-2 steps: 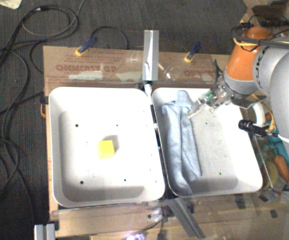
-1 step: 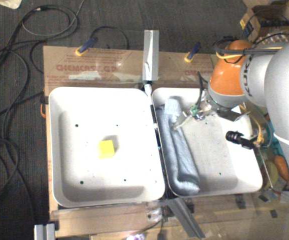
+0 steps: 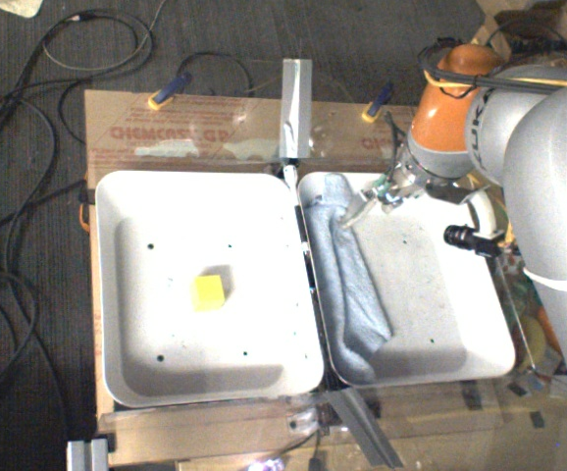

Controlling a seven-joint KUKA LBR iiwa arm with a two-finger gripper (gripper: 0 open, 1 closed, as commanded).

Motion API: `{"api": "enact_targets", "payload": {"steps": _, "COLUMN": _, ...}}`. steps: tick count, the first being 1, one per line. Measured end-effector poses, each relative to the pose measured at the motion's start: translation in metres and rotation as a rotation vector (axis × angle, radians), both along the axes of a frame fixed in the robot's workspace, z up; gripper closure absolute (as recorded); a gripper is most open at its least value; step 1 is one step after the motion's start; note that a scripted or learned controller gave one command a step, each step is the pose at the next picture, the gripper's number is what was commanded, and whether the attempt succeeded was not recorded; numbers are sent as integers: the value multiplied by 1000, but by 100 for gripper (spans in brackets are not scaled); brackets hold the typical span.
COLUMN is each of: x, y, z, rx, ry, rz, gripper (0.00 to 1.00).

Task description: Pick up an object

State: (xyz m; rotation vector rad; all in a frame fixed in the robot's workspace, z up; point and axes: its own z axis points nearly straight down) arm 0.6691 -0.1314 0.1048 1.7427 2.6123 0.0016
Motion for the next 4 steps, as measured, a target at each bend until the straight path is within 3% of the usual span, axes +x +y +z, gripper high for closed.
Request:
{"api": "enact_targets", "payload": {"steps": 1, "x": -54, "y": -19, "z": -13, "rx": -3, "ry": -12, "rz": 18, "gripper": 0}}
{"api": "enact_targets", "payload": {"steps": 2, "x": -127, "y": -10, "z": -11, "rx": -4, "ry": -16, "rz": 19, "gripper": 0}}
{"api": "enact_targets", "payload": {"steps": 3, "x": -54, "y": -14, "z": -12, "rx": -2, "ry": -10, "rz": -51, "gripper": 0}}
{"api": "enact_targets", "payload": {"steps": 4, "x": 2, "y": -1, "z": -14, "rx": -2, "ry": -7, "rz": -260, "gripper": 0}}
